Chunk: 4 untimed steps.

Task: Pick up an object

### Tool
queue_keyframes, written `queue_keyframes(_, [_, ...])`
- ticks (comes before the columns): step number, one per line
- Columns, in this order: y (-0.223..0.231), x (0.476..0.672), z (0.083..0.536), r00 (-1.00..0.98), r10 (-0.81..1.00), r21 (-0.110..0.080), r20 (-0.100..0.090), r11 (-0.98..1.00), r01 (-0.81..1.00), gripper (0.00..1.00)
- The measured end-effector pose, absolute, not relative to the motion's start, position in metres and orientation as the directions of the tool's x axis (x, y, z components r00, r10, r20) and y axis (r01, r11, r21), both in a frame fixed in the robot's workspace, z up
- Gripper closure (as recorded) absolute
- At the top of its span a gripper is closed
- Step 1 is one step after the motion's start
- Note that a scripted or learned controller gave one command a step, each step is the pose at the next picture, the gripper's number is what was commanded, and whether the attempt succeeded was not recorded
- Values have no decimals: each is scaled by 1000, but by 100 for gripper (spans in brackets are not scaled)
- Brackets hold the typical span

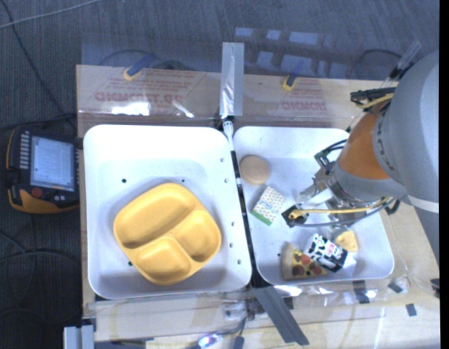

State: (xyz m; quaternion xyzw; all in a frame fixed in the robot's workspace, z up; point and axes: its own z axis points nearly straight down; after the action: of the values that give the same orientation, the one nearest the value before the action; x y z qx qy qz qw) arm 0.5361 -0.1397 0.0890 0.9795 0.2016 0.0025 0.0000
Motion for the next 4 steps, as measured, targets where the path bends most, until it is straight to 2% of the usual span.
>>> queue_keyframes(1, [-217,530,165,980,200,-2,-9,-980,200,0])
queue_keyframes(2, [-182,607,88,971,240,6,2,-971,240,0])
queue_keyframes(3, [-221,663,276,978,209,0,-8,-978,209,0])
queue_keyframes(4, [-155,616,129,935,355,-5,-9,-935,355,0])
